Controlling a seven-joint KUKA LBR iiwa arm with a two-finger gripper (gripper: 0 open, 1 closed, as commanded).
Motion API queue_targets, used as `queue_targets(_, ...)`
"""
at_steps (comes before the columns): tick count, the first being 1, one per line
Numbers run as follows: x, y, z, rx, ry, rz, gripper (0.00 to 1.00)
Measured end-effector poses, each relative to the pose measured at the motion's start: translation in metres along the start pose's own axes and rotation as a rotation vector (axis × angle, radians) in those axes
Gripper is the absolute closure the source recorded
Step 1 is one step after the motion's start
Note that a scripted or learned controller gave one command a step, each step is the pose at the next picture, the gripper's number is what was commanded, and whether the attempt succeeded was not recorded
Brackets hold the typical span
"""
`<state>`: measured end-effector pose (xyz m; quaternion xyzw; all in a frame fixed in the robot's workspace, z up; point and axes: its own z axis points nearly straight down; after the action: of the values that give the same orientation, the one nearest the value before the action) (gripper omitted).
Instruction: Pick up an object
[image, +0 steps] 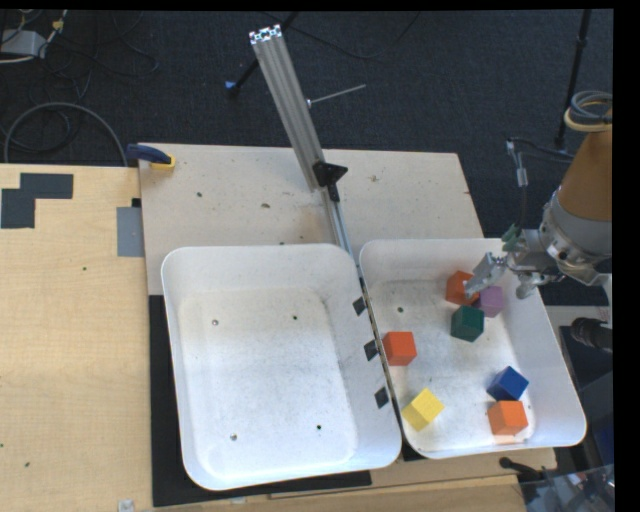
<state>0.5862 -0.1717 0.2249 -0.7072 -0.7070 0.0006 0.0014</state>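
The right bin (560, 400) holds several small blocks. An orange-red block (459, 288) and a purple block (491, 300) lie close together at its far right, with a dark green block (467, 323) just in front of them. My gripper (506, 280) hangs over the bin's far right side, right beside the purple block. Its fingers (488, 268) stand apart, open, with nothing between them. Another orange block (400, 347) lies near the bin's left wall. A yellow block (424, 408), a blue block (509, 383) and an orange block (508, 416) lie along the front.
The left bin (190, 300) stands next to the right one, with black clips (368, 349) on the shared rim. A slanted aluminium bar (295, 110) rises behind the bins. A blue-and-yellow clamp (150, 156) sits at the bench's far left corner.
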Motion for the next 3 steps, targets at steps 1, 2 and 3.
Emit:
queue_targets(1, 0.02, -0.032, 0.02, 0.005, 0.001, 0.002, 0.0)
queue_targets(2, 0.016, -0.022, 0.049, 0.004, 0.0, 0.002, 0.0)
queue_targets(3, 0.039, -0.093, 0.014, 0.002, 0.001, 0.004, 0.0)
